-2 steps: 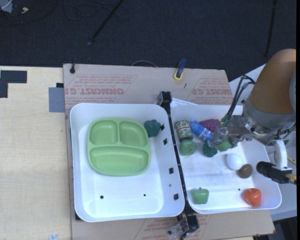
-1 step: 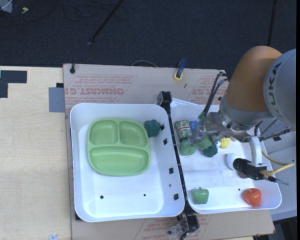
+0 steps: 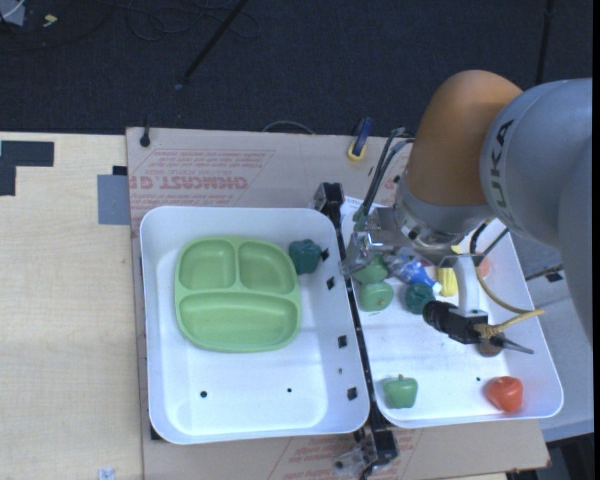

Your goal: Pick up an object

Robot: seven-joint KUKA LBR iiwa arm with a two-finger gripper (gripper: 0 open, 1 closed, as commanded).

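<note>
While the gripper (image 3: 365,253) sits low at the right bin's (image 3: 450,408) left edge among a green toy (image 3: 376,294) and neighbours, we judge the pick unfinished: nothing is visibly lifted, and we cannot tell how the hand is set

The arm (image 3: 540,158) is a bulky grey casing with rounded, smooth shells and dark "UKA" lettering on its side. A glossy orange band (image 3: 460,138) bulges above the wrist, where thin dark cables loop past shiny metal fittings.
</note>
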